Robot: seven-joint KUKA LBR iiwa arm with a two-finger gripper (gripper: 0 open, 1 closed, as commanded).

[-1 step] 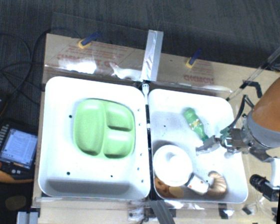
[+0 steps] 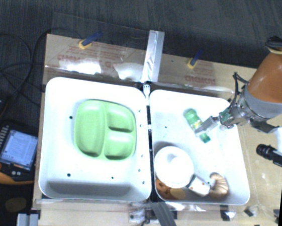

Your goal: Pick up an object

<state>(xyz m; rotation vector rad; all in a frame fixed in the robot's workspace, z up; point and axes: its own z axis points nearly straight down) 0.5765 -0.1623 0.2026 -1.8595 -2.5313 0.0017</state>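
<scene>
— In the right bin [image 2: 238, 146], near its far right corner: gripper [image 2: 206, 126] low over the floor, fingers slightly spread, tips against the green bottle [image 2: 196, 123]. Not clearly pinching it.

— Around it?

— Bare white floor beside the bottle and toward the right wall. Nearer the front: white bowl [image 2: 174, 165], brown pastry-like pieces [image 2: 219, 182]. In the left bin [image 2: 58, 126]: green divided plate [image 2: 105, 129], well apart.

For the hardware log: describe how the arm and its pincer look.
The arm is a rounded grey body with a wide orange band above the wrist. Below it, a darker wrist section carries thin cables. The pincer is slim, grey metal, its details too small to make out.
</scene>
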